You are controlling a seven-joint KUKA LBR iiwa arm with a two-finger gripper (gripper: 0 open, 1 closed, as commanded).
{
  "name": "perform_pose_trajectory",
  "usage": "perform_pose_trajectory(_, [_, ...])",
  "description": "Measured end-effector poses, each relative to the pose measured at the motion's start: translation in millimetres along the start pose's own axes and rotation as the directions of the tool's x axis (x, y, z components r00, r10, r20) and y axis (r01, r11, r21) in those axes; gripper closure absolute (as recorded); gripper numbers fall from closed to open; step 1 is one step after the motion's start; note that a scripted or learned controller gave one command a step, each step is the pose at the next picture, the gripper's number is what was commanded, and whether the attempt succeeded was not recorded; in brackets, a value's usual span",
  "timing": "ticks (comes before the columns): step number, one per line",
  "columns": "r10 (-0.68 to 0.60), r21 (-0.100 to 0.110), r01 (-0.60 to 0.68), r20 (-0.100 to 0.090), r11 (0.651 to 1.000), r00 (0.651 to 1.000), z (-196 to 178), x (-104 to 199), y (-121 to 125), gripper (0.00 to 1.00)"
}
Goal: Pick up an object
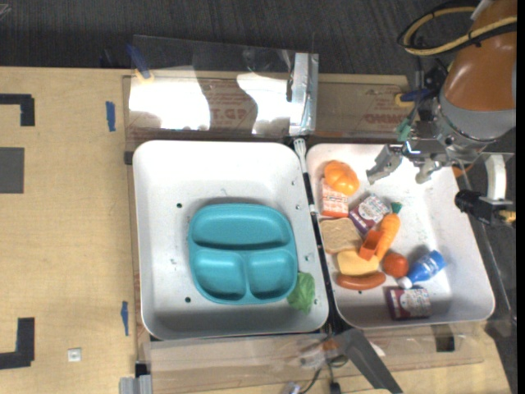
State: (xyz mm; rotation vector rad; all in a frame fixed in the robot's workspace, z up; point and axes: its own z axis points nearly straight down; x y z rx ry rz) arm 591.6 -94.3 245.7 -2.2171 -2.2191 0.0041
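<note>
The right bin (pixel 459 220) holds a heap of toy foods: an orange fruit (pixel 340 175), a red and white carton (pixel 334 203), a purple packet (pixel 369 212), a carrot (pixel 384 233), a bread slice (pixel 337 235), a yellow wedge (pixel 358 263), a tomato (pixel 395 264), a sausage (pixel 361 281), a blue bottle (pixel 426 267) and a dark red can (pixel 408 302). My gripper (pixel 405 167) hangs open over the bin's back part, right of the orange fruit, with nothing between its fingers (pixel 381 169).
The left bin (pixel 156 187) carries a teal divided plate (pixel 243 251) and a green leafy toy (pixel 303 292) at its front right corner. A clear panel (pixel 246 89) stands behind the bins. The wooden bench (pixel 57 220) stretches to the left.
</note>
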Motion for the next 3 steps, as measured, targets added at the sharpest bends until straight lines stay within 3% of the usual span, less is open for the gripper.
perform_pose_trajectory(1, [-0.093, -0.007, 0.093, 0.002, 0.996, 0.996, 152.4, -44.7, -23.6, 0.00])
perform_pose_trajectory(2, [-0.088, -0.003, 0.088, 0.000, 0.996, 0.996, 147.5, -46.5, -24.3, 1.00])
perform_pose_trajectory(3, [-0.124, -0.011, 0.124, 0.001, 0.992, 0.992, 59.6, 15.5, 14.3, 1.00])
